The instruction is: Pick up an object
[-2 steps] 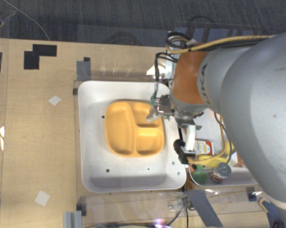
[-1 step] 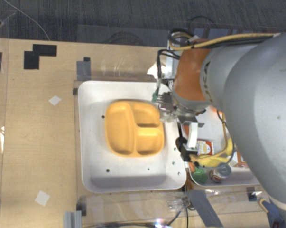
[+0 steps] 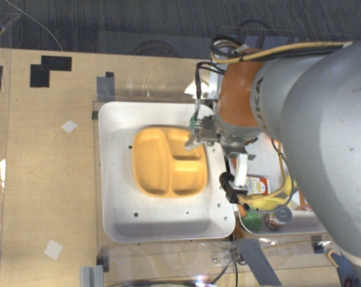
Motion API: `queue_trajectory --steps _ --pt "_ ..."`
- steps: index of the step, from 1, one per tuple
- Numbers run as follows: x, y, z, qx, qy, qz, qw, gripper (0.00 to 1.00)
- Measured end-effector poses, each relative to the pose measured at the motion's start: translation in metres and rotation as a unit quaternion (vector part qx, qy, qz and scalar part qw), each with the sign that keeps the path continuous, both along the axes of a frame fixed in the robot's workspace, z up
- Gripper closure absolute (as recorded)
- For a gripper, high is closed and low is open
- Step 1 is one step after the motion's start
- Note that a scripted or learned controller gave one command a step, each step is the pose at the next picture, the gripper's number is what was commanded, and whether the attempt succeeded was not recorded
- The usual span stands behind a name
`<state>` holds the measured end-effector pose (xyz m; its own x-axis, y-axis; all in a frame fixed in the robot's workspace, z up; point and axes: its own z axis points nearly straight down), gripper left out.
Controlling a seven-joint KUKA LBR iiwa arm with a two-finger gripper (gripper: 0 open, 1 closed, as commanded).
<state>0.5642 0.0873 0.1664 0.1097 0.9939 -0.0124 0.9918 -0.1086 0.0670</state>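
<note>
A yellow divided plate (image 3: 167, 161) lies flat in the middle of the left white bin (image 3: 123, 220). My gripper (image 3: 197, 137) hangs over the plate's upper right corner, close to or touching its rim. The grey arm with its orange band reaches in from the right and hides most of the right bin (image 3: 288, 227). At that bin's front edge I see a red and white packet (image 3: 256, 186), a yellow banana (image 3: 266, 202), a green object (image 3: 252, 221) and a round can (image 3: 281, 216), all partly covered by the arm.
The divider between the two bins runs just right of the plate, under the wrist. Black tape marks (image 3: 48, 69) lie on the wooden bench at the far left. A metal bracket (image 3: 106, 87) stands at the left bin's back corner.
</note>
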Motion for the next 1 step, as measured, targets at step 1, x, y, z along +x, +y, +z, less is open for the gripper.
queue_trajectory --steps 1 --pt "-0.0273 0.048 -0.0523 0.0142 0.009 -0.009 0.9998 0.0"
